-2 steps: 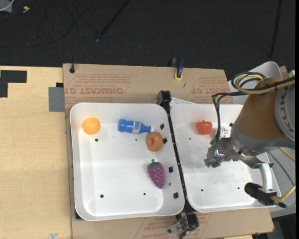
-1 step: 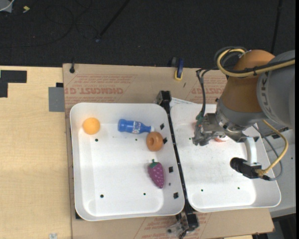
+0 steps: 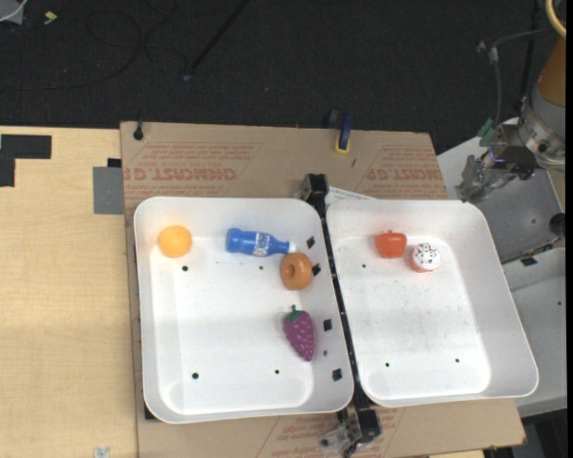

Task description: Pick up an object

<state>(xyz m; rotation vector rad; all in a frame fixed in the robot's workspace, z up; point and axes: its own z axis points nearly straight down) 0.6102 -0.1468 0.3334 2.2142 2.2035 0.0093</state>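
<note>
Below and left of the gripper, whose jaws' state could not be determined, the nearest candidate, a small orange-red toy fruit, lay in the right bin, probably light, rigid, smooth plastic best grasped across its middle.

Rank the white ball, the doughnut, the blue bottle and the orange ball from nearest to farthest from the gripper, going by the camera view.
Measured from the gripper, at the right edge above the bins:
1. White ball, right bin, upper part.
2. Doughnut, left bin, by the divider.
3. Blue bottle, left bin, upper middle.
4. Orange ball, left bin, far upper-left corner.
</note>
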